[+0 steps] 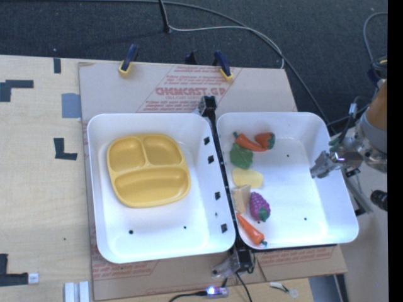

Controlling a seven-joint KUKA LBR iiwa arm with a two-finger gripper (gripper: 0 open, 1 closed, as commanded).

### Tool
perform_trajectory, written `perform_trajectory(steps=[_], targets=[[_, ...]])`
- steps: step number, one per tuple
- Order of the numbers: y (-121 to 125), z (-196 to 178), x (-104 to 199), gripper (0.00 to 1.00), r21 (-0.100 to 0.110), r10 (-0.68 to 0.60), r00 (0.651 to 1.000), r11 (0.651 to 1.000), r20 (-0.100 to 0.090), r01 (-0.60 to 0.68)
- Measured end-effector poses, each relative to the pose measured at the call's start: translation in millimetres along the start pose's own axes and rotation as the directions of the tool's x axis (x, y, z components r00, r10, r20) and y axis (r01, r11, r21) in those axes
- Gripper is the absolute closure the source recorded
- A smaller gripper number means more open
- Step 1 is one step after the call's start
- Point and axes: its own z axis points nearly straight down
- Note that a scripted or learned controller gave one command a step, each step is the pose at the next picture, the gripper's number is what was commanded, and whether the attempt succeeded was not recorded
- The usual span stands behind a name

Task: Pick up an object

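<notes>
The right bin (296,187) holds toy foods along its left side: an orange carrot (247,145) and a red pepper (266,139) at the back, green broccoli (241,157), a yellow piece (247,178), a tan wedge (242,198), purple grapes (259,206) and a second carrot (250,229) at the front. My gripper (324,165) hovers at the bin's right rim, well apart from all the foods. Nothing shows between its fingers.
The left bin (151,238) holds a yellow divided plate (148,170). Both bins rest on a cardboard sheet (182,90) held by two blue-and-yellow clamps (128,60). A black cable (220,21) runs across the dark floor behind. The arm's body (374,137) stands at the right.
</notes>
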Motion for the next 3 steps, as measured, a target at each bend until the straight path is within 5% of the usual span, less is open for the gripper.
perform_trajectory(steps=[3], targets=[[5.5,-16.4,160.0,1.00,0.002,-0.005,1.000,1.000,-0.002,0.005]])
